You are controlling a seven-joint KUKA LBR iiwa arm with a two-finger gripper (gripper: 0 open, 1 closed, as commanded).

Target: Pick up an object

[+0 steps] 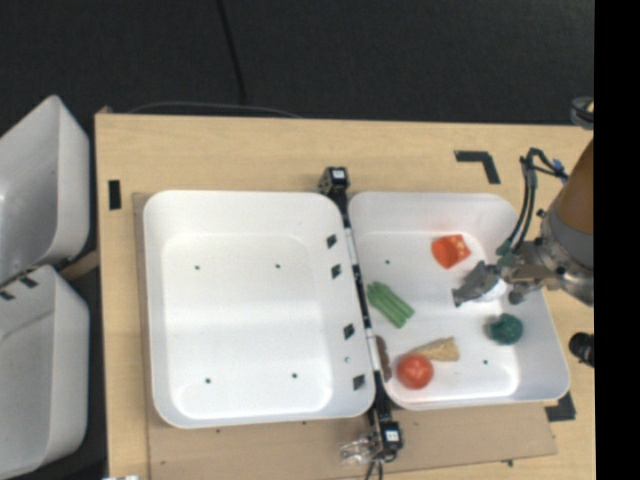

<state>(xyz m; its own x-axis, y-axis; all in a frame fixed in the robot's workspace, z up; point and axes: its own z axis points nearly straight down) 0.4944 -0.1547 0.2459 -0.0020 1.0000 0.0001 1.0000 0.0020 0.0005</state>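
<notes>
The right bin [470, 211] holds several small objects: an orange-red block [450, 250] at the back, a green ridged piece [390, 304] by the divider, a tan wedge [437, 349], a red ball [415, 371] at the front and a dark green lump [506, 329] on the right. My gripper [495, 289] hangs over the right side of this bin, between the orange-red block and the dark green lump. It is open, with nothing between its fingers.
The left bin [160, 268] lies beside the right one, joined by a black-clipped divider [350, 268]. A thin brown strip [382, 354] lies along the right bin's left wall. Cables [528, 183] trail from the arm at the right.
</notes>
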